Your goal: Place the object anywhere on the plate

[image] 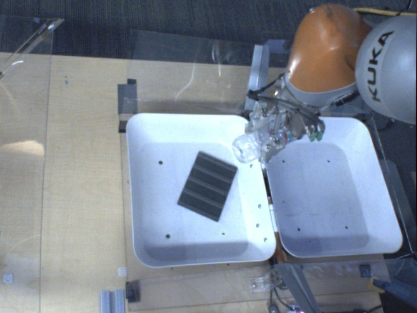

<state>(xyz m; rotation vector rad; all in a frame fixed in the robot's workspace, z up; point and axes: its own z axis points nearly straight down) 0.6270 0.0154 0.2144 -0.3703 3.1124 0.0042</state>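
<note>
gripper (270,135) over far seam between bins | jaw state: can't tell | clear glass-like object (246,147) beside it | dark ribbed plate (208,185) mid left bin (150,240), unobstructed for drop

Even, bright overhead light, glare streaks on the clear panels (189,70), soft shadows, slightly grainy focus.

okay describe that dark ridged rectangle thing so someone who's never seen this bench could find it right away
Start with the two shallow white bins side by side and take the left bin. Near its middle lies a flat dark plate, rectangular, turned at a slant to the bin's walls. Its dark grey colour and parallel ridges set it apart from the white floor and from the pale, glassy end effector near the bin's upper right corner.
</note>
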